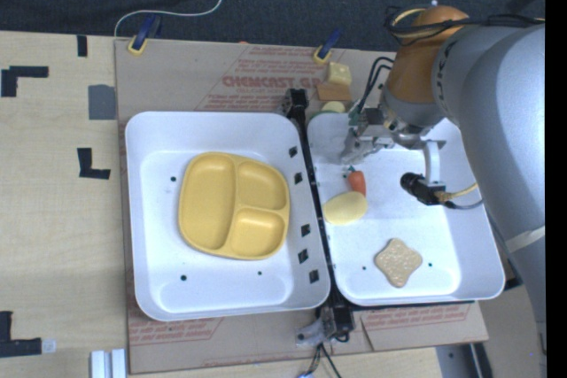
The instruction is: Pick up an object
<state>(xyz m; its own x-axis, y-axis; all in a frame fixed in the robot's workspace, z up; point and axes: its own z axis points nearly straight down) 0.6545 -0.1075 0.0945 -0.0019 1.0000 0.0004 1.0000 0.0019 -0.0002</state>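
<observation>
In the right bin [478, 266] lie a small orange-red object [357, 182], a pale yellow oval piece [345, 208] just below it, and a tan cracker-like piece [398, 262] near the front. My gripper [356, 150] hangs at the bin's back left, just above the orange-red object. Its fingers point down at that object, and nothing shows between them. The arm's grey body and orange band cover the bin's right side.
The left bin [151, 279] holds a yellow divided plate [234, 205]. Small tan and yellow blocks [336, 82] sit on the cardboard behind the right bin. Black clips line the wall between the bins. A cable runs across the dark back.
</observation>
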